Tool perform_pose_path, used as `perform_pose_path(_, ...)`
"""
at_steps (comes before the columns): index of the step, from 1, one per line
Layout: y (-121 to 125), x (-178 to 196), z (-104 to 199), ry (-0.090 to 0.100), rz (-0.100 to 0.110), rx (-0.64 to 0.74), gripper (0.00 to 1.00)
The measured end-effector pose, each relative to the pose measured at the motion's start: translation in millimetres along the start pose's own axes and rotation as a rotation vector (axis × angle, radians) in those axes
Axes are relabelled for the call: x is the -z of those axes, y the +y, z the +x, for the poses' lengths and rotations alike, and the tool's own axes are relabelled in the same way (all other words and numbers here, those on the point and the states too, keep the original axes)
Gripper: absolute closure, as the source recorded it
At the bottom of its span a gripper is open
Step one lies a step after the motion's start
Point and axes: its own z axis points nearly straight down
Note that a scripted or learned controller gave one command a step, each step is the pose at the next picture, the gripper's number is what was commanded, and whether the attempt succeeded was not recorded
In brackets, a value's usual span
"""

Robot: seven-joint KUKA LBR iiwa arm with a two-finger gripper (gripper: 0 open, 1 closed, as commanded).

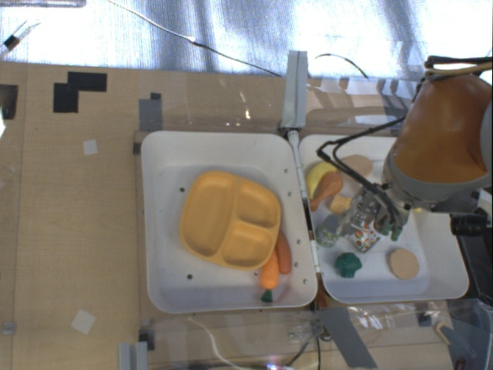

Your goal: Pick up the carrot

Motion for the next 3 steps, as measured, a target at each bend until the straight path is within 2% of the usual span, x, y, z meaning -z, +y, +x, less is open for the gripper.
perform_pose_path(1, -1.0, 1.4, -1.1, -0.003, -0.001, -0.002, 0.0)
perform_pose_path(2, -28.3, -1.5, -23.1, -0.006, -0.001, -0.117, 0.0)
perform_pose_path(3, -43.7, -27.0, -23.7, -0.002, 0.0, -0.313, 0.0)
